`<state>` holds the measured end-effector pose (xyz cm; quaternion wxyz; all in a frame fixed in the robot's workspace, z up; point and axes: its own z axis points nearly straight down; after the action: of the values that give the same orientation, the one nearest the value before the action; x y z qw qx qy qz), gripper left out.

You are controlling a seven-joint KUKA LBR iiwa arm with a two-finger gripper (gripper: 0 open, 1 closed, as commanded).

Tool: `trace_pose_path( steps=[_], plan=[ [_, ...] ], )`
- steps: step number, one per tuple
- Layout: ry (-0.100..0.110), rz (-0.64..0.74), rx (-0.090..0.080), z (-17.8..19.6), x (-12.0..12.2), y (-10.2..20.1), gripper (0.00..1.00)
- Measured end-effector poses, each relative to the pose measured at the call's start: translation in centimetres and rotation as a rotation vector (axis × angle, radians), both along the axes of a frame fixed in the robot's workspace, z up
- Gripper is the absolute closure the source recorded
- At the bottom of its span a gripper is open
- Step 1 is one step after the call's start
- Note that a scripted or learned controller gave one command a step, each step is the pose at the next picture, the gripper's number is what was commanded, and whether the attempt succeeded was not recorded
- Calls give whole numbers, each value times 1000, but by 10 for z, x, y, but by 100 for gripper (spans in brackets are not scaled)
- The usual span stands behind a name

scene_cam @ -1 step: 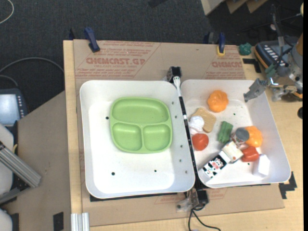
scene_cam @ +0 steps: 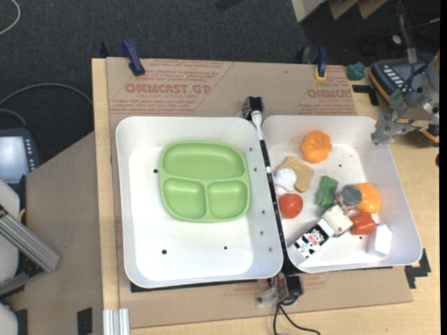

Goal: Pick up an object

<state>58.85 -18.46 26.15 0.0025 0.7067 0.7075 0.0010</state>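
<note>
Resting on a brown board (scene_cam: 209,82) above dark carpet (scene_cam: 140,12), two white bins (scene_cam: 133,187); hand's (scene_cam: 383,132) state unclear.

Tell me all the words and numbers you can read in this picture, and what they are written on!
"CHEMCAST G P" in red on the brown board behind the left bin; the last letters are unsure.
"CHEMCAST", partly cut off, in red on the same board behind the right bin.
The smaller red lines beside both are too blurred to read.
The black-and-white patterned box in the right bin: any print is too small to read.
</note>
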Motion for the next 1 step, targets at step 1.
trace_pose_path(
  steps=[1],
  plan=[
    [-6, 8, 3, 98, -35, 83, 100]
  ],
)
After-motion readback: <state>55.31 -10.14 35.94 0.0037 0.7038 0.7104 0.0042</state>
